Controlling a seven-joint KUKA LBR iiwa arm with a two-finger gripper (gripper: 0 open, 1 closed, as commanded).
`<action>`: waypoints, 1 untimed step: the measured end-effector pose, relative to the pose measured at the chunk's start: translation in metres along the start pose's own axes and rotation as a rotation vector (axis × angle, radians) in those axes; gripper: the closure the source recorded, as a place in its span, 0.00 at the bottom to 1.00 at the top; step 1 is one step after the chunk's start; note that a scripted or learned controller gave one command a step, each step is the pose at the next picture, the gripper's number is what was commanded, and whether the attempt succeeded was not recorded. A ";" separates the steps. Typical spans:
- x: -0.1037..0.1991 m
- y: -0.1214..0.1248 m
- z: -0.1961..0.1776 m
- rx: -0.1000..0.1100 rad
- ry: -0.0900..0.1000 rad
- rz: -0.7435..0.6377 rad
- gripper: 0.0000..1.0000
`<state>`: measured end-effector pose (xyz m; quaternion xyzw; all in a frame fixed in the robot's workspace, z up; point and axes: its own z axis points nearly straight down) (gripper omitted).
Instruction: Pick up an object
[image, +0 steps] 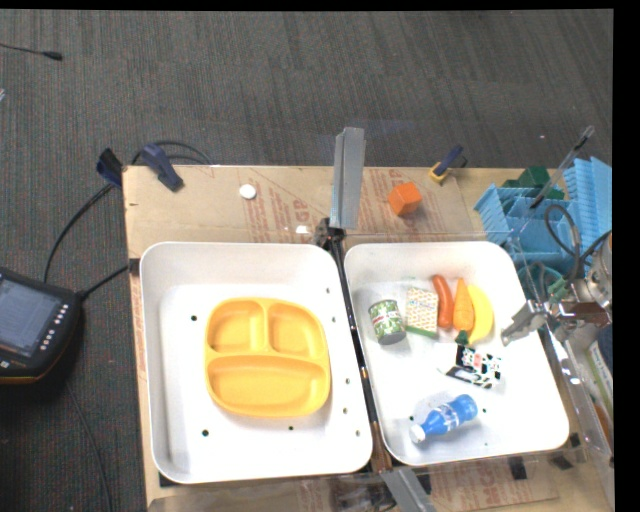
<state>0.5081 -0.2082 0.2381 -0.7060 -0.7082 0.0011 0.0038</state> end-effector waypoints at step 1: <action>0.001 0.000 -0.007 0.005 0.004 -0.002 1.00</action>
